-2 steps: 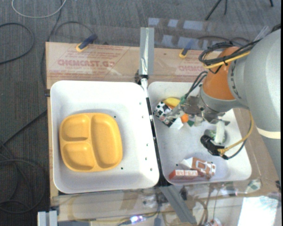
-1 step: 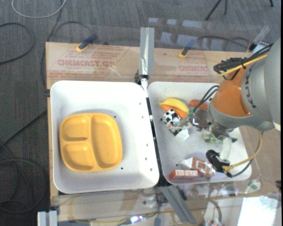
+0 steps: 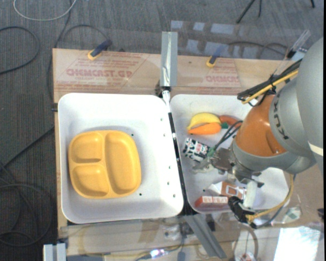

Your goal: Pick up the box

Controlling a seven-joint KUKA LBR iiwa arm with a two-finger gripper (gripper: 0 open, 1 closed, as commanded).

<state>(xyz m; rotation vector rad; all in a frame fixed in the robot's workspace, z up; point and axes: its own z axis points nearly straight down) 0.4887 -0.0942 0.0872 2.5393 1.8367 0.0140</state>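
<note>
Arm (image 3: 282, 124) is leaning over the right bin (image 3: 186, 186), with the gripper (image 3: 216, 161) hanging just beside the box (image 3: 195, 148); can't tell if it's spread or closed. The box is lying at the bin's left side and is probably light, stiff, slick card, so take it across the flat sides. Bin wall is crowding its left, with banana (image 3: 202, 119) and carrot (image 3: 229, 120) behind and red packet (image 3: 213, 200) in front.

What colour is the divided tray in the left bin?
Yellow-orange all over: the divided tray, seen in the camera view.
</note>
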